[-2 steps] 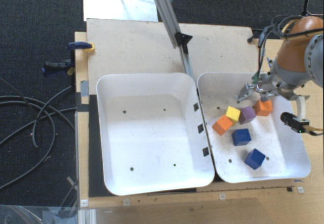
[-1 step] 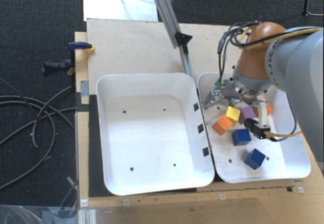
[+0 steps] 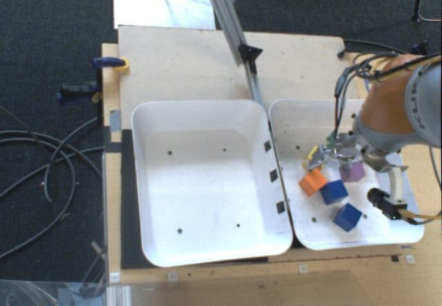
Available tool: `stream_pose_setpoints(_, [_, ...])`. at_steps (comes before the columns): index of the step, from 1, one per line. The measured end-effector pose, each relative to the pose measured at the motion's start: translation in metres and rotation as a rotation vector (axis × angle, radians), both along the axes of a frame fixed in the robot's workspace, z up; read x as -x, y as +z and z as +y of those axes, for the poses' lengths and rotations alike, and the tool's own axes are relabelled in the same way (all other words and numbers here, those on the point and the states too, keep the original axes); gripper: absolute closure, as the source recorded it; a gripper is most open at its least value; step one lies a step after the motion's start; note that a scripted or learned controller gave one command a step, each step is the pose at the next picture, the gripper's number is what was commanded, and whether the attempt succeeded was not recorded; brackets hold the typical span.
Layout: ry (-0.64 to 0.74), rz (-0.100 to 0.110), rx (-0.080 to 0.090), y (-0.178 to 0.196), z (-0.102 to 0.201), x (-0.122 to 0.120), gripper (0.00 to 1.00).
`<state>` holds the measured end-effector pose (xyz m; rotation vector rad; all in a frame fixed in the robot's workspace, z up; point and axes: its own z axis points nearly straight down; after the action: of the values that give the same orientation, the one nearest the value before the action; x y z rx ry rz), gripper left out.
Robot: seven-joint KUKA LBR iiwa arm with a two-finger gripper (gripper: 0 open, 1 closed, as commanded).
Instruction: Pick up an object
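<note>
Four small matte cubes sit near the front edge of the smooth white right bin (image 3: 290, 115): an orange cube (image 3: 313, 182), two blue cubes (image 3: 334, 192) (image 3: 347, 217) and a purple cube (image 3: 353, 171). The bent arm (image 3: 394, 108) lowers its gripper (image 3: 330, 153) beside the purple cube; whether it is closed cannot be told.

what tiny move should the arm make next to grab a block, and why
Probably a short drop straight down. The gripper hovers in the right bin just above the orange block, with two blue blocks and a purple block crowded close, so any sideways shift risks nudging the neighbours.
</note>
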<state>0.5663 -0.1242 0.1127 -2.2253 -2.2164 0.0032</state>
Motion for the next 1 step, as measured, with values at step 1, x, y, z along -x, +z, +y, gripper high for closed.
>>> stream_pose_setpoints(1, [0.013,-0.006,0.000,-0.0230,0.0364,-0.0440,0.00])
